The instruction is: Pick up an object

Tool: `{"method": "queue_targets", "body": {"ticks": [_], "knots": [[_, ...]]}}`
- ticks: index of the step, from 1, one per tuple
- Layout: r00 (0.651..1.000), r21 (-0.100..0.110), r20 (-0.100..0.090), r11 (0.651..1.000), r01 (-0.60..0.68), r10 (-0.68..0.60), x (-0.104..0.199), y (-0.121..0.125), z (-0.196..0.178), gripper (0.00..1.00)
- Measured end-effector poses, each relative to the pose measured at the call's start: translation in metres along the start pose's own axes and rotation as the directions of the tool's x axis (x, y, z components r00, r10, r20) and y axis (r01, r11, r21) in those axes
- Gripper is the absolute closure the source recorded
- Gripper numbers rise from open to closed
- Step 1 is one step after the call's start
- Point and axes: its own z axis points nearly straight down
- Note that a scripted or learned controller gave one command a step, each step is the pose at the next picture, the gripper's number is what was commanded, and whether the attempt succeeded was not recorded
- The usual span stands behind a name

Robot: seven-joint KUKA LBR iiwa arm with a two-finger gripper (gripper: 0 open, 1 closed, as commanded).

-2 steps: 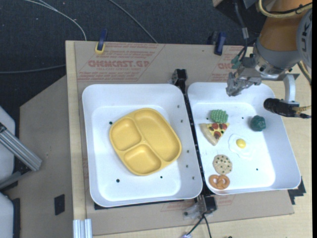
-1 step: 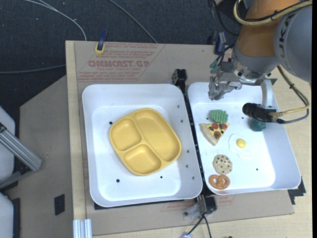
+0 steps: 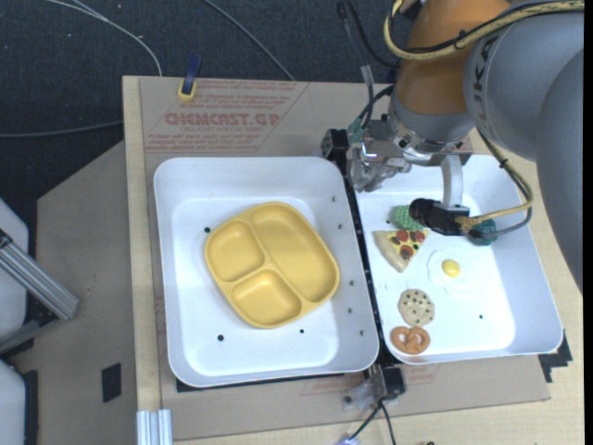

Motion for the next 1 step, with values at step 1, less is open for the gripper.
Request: {"method": "queue_targets", "body": {"ticks": [1], "knots": [[1.000,0.000,0.001,1.000,-0.001,0.001,0.0487,-0.0044,0.0036,1.00]]}}
